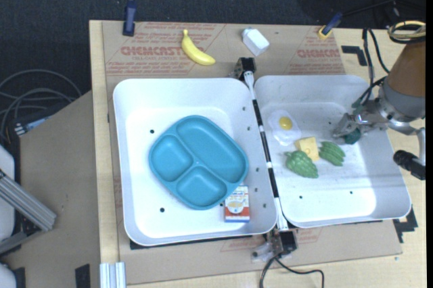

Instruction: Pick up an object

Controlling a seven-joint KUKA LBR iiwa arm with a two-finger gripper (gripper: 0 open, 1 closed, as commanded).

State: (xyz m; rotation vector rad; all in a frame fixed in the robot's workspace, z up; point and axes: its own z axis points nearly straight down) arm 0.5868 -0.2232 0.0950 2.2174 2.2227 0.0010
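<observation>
1. Gripper (350,131) is low in the right bin (352,209), honestly can't tell its state.
2. Green veggie (332,153) sits just below it, another green one (301,163) and a yellow block (308,147) nearby.
3. Blue divided plate (196,161) in the left bin (135,145).

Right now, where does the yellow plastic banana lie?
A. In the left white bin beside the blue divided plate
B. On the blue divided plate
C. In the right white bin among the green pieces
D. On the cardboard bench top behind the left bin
D: the yellow plastic banana rests on the printed cardboard bench top, outside and behind the rim of the left white bin.
</observation>
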